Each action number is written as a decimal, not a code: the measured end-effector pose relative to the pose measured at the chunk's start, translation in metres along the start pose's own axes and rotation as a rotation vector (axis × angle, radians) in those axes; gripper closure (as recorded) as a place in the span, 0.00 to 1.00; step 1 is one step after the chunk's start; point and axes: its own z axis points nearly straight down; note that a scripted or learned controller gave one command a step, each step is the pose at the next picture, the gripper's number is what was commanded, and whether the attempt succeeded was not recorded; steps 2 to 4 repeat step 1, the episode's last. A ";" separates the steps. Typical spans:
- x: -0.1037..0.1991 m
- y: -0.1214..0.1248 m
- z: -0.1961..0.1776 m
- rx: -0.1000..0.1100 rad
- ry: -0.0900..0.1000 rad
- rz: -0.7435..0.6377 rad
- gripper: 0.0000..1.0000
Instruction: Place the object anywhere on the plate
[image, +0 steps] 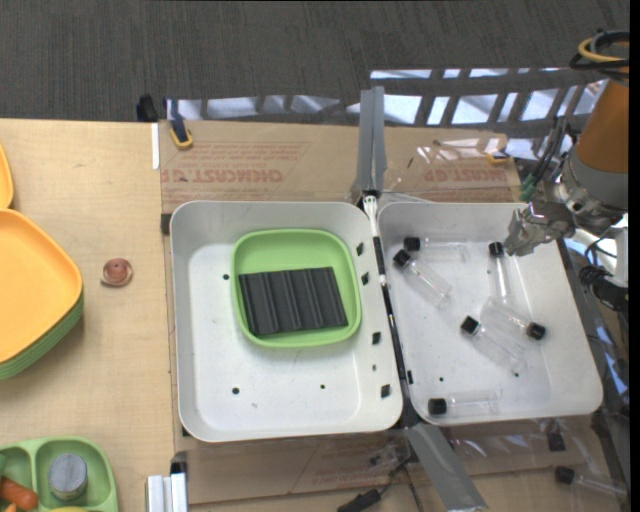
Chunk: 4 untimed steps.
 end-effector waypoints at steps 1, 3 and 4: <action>0.000 0.000 0.000 0.000 0.000 0.000 0.00; 0.000 0.000 0.000 0.000 0.000 0.000 0.00; 0.000 0.000 0.000 0.000 0.000 0.000 0.00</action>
